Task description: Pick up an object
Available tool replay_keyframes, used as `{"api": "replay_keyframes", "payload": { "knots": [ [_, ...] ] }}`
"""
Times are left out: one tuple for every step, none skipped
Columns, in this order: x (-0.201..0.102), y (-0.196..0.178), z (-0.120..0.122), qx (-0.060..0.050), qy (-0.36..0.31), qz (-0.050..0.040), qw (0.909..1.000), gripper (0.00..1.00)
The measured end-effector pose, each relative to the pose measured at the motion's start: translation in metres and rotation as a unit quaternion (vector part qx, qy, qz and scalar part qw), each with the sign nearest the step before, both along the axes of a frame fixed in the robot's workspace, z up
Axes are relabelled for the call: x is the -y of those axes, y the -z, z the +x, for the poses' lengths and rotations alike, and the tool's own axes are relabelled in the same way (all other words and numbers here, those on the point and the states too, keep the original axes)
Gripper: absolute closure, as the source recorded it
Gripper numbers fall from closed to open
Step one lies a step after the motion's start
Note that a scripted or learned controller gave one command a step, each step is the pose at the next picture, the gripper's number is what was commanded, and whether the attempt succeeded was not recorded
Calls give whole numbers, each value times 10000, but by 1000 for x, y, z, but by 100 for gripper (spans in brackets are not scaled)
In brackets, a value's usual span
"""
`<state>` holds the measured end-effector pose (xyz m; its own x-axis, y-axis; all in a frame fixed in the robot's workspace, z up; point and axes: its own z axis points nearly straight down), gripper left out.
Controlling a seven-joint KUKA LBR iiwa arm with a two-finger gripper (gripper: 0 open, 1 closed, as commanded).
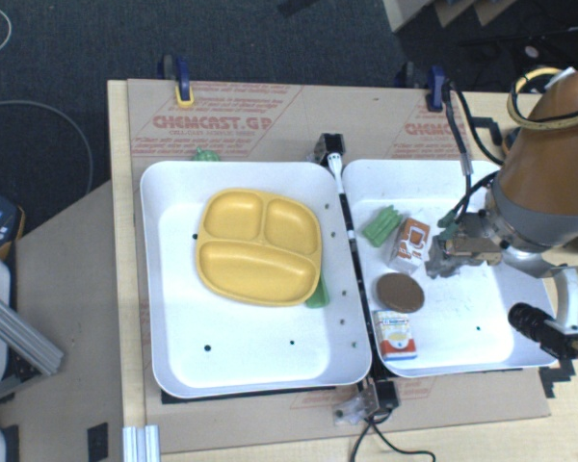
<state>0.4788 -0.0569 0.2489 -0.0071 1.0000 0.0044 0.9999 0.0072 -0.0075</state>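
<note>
Two white bins sit side by side on the table [270, 114]. The left bin [173, 354] holds a yellow divided plate [260, 246], with a small green piece [317, 295] poking out just under its lower right edge. The right bin [482, 340] holds four things near its left wall: a green block [380, 226] tilted at the top, a clear packet with orange and white print [410, 243] just beside it, a round brown disc [401, 293] below those, and a small white carton with a red and blue label [396, 336] at the bottom, close to the disc.

My arm [544, 171] comes in from the right and bends down over the right bin. My pincer [447, 255] is low, just right of the packet and above the disc, pointing left toward them. Apart or together: cannot tell, the tips are too blurred. Nothing visibly clamped.
</note>
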Motion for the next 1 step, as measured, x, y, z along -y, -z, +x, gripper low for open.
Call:
{"api": "replay_keyframes", "payload": {
  "knots": [
    [-67,28,0,3,-3,-4,10000,100]
  ]
}}
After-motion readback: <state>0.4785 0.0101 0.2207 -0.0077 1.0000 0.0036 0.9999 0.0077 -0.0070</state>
